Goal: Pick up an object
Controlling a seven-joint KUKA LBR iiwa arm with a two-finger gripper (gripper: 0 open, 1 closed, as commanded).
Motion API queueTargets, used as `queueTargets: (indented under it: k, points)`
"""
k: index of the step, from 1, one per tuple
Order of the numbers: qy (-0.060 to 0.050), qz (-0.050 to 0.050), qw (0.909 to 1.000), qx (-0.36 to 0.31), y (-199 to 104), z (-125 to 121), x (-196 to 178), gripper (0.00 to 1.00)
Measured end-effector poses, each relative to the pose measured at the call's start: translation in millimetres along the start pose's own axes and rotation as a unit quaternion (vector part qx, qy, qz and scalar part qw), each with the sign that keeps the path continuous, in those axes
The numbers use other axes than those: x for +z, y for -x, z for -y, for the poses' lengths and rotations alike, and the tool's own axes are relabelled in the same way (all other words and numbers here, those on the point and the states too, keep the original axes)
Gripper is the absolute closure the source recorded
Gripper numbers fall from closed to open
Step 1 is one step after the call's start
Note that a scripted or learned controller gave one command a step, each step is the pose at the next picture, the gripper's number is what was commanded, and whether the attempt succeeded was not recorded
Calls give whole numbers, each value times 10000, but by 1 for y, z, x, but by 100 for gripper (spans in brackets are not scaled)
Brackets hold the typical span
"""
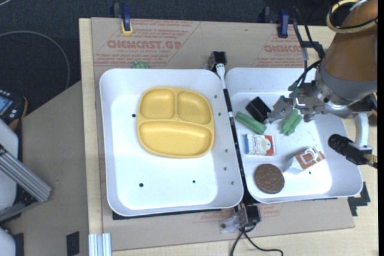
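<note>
My gripper (294, 112) hangs over the upper middle of the right bin (342, 186), fingers spread apart and open. A small green piece (291, 123) lies just below and between the fingertips, and neither finger visibly touches it. To its left lie a longer green piece (250, 123) and a black block (258, 108). Nearer the front are a small white and red carton (259, 144), a round brown disc (269, 178) and an orange and white carton (308, 158).
The left bin (126, 183) holds a yellow divided plate (176, 122). The grey arm with its orange band (351, 51) comes in from the right above the right bin's far corner. A black part (348, 149) sticks out over that bin's right edge. Blue clamps sit at the board's back edge.
</note>
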State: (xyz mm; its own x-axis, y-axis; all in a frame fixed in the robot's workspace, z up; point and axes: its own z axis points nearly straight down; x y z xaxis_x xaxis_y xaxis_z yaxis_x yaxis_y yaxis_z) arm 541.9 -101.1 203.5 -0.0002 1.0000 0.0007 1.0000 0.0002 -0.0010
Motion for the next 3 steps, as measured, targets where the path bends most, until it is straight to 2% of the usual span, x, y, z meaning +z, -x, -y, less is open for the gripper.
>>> queueTargets:
  k: [1,2,3]
  points:
    - [15,6,10000,-14,-4,-71,50,0]
    - [-5,-9,10000,8,-10,-58,121,0]
    - [50,-2,10000,7,-10,-62,104,100]
